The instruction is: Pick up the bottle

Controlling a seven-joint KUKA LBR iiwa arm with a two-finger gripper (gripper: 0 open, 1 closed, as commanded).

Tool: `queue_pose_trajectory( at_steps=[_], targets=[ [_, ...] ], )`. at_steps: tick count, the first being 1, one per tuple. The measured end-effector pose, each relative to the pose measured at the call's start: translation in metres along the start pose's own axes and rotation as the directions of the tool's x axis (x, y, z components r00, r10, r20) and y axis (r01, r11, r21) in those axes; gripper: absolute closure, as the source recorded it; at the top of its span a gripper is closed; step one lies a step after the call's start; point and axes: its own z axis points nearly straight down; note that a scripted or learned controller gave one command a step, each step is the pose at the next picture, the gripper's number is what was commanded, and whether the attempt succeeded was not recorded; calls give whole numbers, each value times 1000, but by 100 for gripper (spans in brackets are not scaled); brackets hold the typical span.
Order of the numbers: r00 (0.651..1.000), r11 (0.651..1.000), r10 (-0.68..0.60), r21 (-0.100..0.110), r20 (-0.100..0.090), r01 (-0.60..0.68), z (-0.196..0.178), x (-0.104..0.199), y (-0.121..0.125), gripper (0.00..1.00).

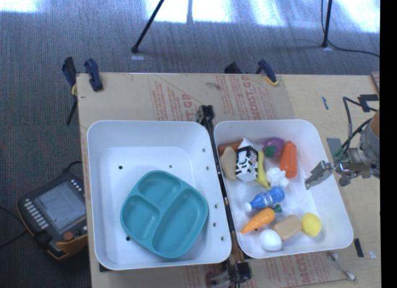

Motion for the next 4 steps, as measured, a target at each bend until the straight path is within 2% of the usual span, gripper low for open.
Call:
queue_pose_trajectory(
  at_steps=[1,2,3,4],
  targets=[
    [991,991,137,3,-1,-137,140,18,10,0],
    [990,990,142,6,-3,-142,131,18,10,100],
    [965,965,263,1,-1,-263,96,52,-22,100],
    [749,749,663,-2,0,-663,-27,48,-22,100]
  ],
)
